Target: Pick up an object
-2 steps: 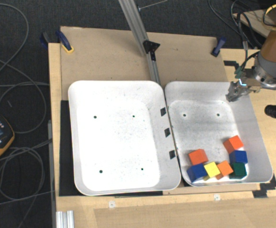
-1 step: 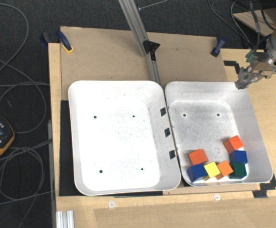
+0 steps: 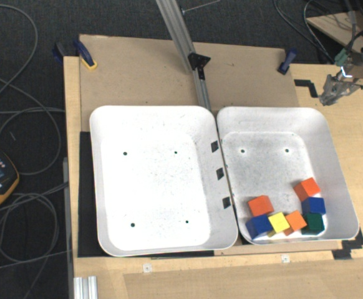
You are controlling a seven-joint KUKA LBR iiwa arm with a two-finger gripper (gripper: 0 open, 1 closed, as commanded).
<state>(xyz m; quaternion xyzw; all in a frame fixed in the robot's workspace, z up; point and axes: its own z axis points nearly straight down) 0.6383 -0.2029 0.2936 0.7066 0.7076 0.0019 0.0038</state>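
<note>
Several small blocks (image 3: 285, 213) crowd the right bin's (image 3: 337, 167) near corner.
Light, rigid cubes; take the orange block (image 3: 260, 205) across flat sides. Gripper (image 3: 336, 87) hovers well apart; jaws' state unclear.

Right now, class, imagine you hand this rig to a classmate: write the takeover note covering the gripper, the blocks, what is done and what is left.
Gripper: beyond the far right corner of the right bin, over the bench, nothing seen in it.
Blocks: all clustered in the right bin's near right corner: orange block, second orange block, small orange block, yellow block, blue block, second blue block, green block.
Left bin: holds no blocks.
Done: nothing picked yet.
Left: reach into the cluster, grasp one block, lift.
</note>
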